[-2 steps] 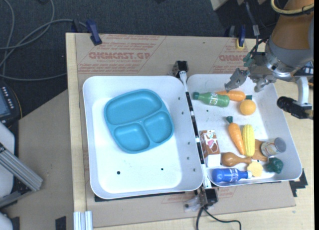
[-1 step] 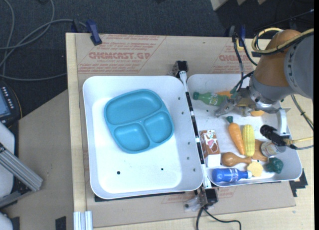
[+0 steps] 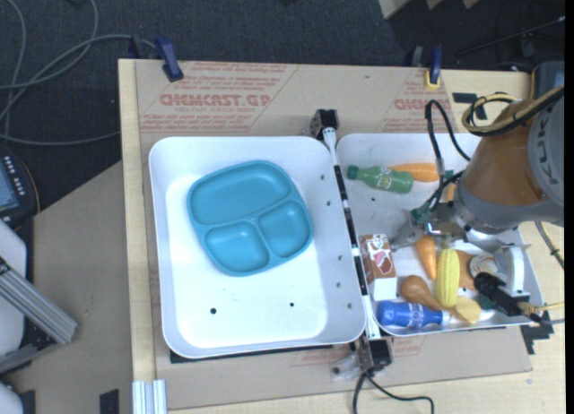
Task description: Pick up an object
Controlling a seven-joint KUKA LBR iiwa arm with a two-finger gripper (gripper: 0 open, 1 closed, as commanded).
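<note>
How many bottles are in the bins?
2: a green bottle near the right bin's far edge, and a blue bottle at its near edge. The arm may hide others.

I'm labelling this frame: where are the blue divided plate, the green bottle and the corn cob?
blue divided plate (image 3: 250, 216), camera view, its centre ridge.
green bottle (image 3: 384, 177), camera view, its body.
corn cob (image 3: 446, 278), camera view, its middle.
</note>
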